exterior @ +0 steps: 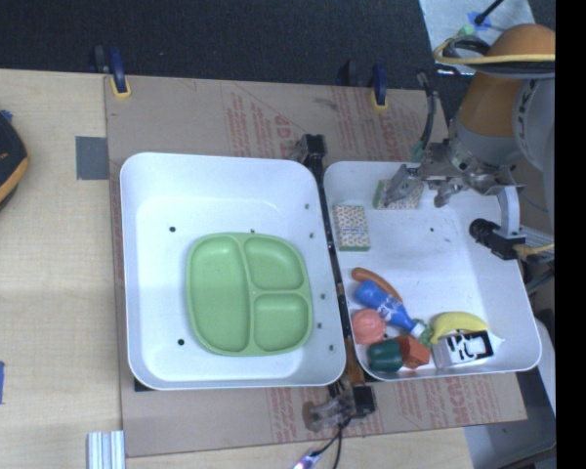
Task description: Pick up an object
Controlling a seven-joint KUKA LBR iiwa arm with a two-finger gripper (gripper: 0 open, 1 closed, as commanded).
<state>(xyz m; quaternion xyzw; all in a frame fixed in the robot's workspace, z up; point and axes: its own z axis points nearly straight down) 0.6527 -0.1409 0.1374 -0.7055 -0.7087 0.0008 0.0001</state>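
Camera view, L to R: green divided plate point(249, 293) sits in left bin point(146, 179); right bin point(513, 291) has a patterned card point(352, 227) by its left wall, w/ toy pile point(410, 332) (orange, blue, red, green bits, banana) at the near edge. Gripper point(422, 186) hangs over right bin's far edge, nothing seen betw. the fingers; how far open, can't tell. Card is nearest target, I'd say: just left & a bit nearer camera than gripper, long axis running far-to-near.

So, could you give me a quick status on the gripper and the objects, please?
Gripper over far end of right bin, nothing seen between fingers. Toys clustered at near end: banana, blue bottle, patterned block apart. Nothing blocking.
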